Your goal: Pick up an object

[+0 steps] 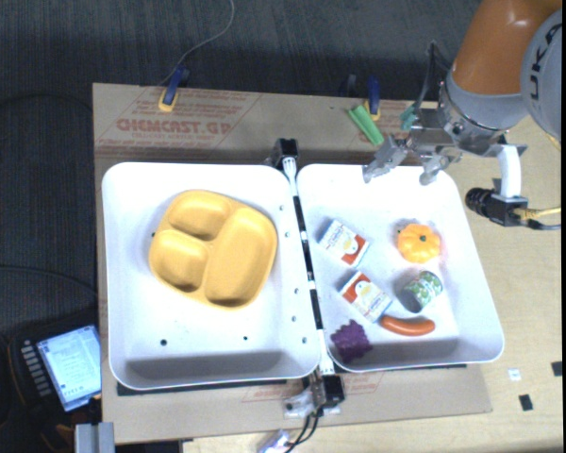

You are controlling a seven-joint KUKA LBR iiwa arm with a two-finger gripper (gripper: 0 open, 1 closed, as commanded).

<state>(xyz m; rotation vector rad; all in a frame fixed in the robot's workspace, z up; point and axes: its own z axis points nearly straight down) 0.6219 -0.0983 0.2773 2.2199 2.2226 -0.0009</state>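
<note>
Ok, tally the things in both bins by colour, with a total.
Yellow: 1, tray
Red-and-white: 2, cartons
Orange: 1, pumpkin
Green: 1, can
Red: 1, sausage
Purple: 1, grapes
Total: 7

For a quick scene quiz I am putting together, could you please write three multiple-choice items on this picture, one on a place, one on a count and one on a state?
1. Where does the yellow bread-shaped tray lie?
A. left bin
B. right bin
C. on the cardboard

2. How many small cartons with red and white print lie in the right bin?
A. none
B. two
C. four

3. How does the claw stand?
A. shut on the small orange pumpkin
B. shut on the sausage
C. open, holding nothing

Answers:
1 A, it rests inside the left bin.
2 B, one carton and another.
3 C, its fingers are spread over the bin's far rim.
</note>
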